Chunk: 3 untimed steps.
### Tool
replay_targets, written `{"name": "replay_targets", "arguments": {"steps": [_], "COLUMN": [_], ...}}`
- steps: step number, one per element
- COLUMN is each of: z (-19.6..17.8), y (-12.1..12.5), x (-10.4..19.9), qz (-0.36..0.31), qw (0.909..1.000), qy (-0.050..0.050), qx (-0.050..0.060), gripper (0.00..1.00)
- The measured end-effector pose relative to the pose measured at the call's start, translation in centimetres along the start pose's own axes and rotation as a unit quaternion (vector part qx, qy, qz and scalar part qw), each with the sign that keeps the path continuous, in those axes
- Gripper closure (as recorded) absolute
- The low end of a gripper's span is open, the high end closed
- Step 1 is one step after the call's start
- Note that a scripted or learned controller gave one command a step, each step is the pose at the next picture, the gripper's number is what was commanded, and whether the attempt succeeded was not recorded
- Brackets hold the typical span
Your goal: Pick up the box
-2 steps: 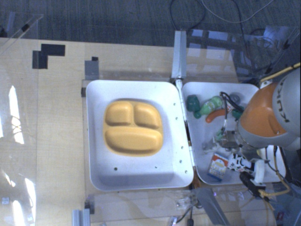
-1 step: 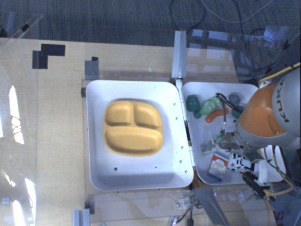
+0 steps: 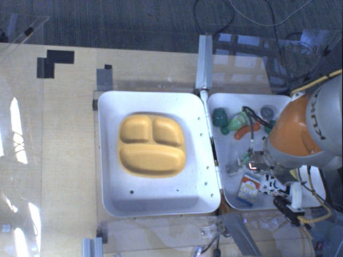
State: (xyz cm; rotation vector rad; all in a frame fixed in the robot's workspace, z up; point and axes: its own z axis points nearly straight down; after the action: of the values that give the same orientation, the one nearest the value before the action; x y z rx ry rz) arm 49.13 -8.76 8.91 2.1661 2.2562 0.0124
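The arm [image 3: 300, 130] hangs over the right bin [image 3: 230, 194] – jaws' state cannot be told – the box [image 3: 248, 189] lying just beside

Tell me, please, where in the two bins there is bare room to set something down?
The left bin has bare floor all round the yellow tray, widest along its near edge. The right bin is crowded: the box, green items and the arm leave only a strip by its left wall.

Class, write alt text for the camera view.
A grey and orange robot arm reaches over the right white bin, above a small box and other clutter. The left white bin holds a yellow divided tray.
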Motion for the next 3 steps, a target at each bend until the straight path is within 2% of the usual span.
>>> {"name": "replay_targets", "arguments": {"steps": [1, 2, 3], "z": [-0.01, -0.03, 0.0], "y": [0.04, 0.08, -0.02], "x": [-0.11, 0.11, -0.65], "qz": [-0.014, -0.07, -0.06], "qw": [0.9999, 0.9975, 0.9982], "qy": [0.0, 0.0, 0.003], "qx": [-0.001, -0.001, 0.0], "gripper": [0.0, 0.0, 0.0]}}
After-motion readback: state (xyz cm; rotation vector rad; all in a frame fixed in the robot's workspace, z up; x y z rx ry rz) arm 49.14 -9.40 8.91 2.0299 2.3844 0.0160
